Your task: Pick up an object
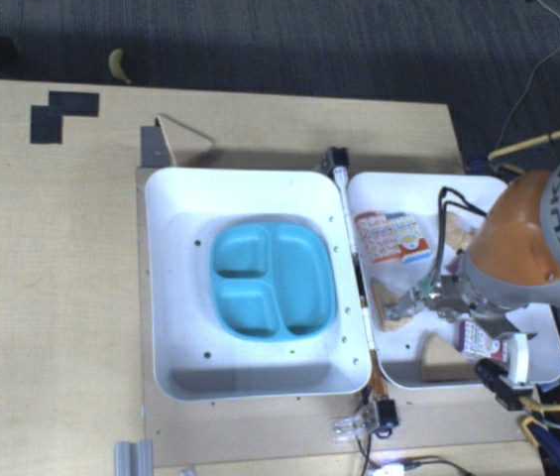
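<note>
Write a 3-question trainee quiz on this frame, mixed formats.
1. True or false: the blue divided tray lies in the left bin.
2. Which bin is the gripper over? A) left B) right
3. Fill in: the red-and-white packet lies in the right bin, near the ____ between the two bins.

Key: 1 true; 2 B; 3 divider. Note: whether the gripper's grip is on anything cannot be judged from this view.
</note>
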